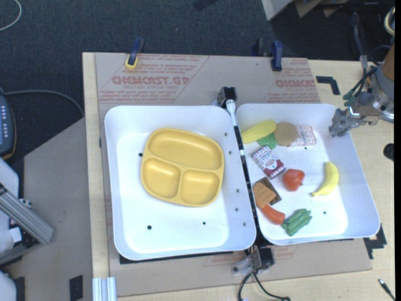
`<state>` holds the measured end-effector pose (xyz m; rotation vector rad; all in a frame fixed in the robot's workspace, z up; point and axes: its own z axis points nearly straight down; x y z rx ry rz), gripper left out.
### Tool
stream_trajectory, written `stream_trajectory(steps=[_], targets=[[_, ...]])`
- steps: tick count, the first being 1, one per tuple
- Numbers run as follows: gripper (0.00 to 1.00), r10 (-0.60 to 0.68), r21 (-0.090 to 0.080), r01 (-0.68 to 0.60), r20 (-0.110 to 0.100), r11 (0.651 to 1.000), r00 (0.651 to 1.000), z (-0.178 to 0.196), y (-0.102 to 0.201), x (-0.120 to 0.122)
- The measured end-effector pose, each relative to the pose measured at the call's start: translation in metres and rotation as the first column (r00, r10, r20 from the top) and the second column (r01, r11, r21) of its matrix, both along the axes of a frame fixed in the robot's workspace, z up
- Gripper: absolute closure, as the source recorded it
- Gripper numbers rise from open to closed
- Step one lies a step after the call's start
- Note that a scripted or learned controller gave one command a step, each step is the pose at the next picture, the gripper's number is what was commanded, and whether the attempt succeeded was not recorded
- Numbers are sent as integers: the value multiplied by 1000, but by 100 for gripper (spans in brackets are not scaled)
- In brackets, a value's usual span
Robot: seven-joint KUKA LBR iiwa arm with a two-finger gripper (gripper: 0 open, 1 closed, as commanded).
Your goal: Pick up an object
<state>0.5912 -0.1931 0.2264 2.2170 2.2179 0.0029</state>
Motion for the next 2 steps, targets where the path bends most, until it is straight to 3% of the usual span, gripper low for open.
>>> stream_trajectory(steps=[1, 2], targets=[[100, 2, 5, -2, -8, 1000, 1000, 9, 39, -34], [100, 3, 6, -3, -10, 1000, 1000, -6, 80, -62]])
